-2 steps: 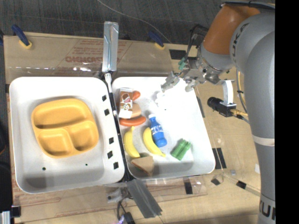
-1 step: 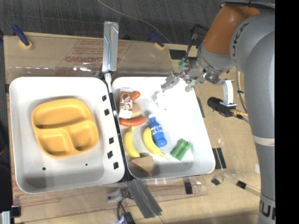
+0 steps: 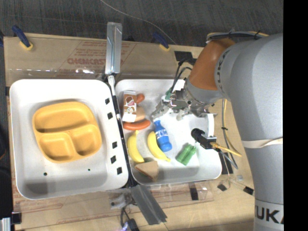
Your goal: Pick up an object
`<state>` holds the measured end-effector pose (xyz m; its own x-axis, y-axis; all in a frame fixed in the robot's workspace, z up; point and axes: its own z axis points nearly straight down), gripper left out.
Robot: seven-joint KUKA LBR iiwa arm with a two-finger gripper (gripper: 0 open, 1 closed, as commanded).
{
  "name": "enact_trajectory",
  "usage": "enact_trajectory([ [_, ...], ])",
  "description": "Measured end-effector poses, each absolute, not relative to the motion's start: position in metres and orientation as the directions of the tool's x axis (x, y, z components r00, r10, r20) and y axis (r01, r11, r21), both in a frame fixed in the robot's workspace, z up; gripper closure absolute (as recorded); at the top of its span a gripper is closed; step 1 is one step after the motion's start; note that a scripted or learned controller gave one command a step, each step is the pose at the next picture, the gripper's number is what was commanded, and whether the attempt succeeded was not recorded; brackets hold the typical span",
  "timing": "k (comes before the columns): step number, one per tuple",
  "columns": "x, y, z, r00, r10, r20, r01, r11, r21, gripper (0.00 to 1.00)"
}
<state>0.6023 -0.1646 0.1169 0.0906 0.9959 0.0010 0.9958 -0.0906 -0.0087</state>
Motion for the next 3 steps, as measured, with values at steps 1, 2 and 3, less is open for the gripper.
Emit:
enact_trajectory([
  [1, 0.630, -0.161, 0.126, 0.332, 0.943, 0.000, 0.943, -0.332, 0.002, 0.00],
  [2, 0.604, -0.156, 0.091, 0.340, 0.940, -0.001, 0.940, -0.340, -0.003, 0.00],
  [3, 0.570, -0.137, 0.092, 0.340, 0.940, 0.000, 0.940, -0.340, -0.003, 0.00],
])
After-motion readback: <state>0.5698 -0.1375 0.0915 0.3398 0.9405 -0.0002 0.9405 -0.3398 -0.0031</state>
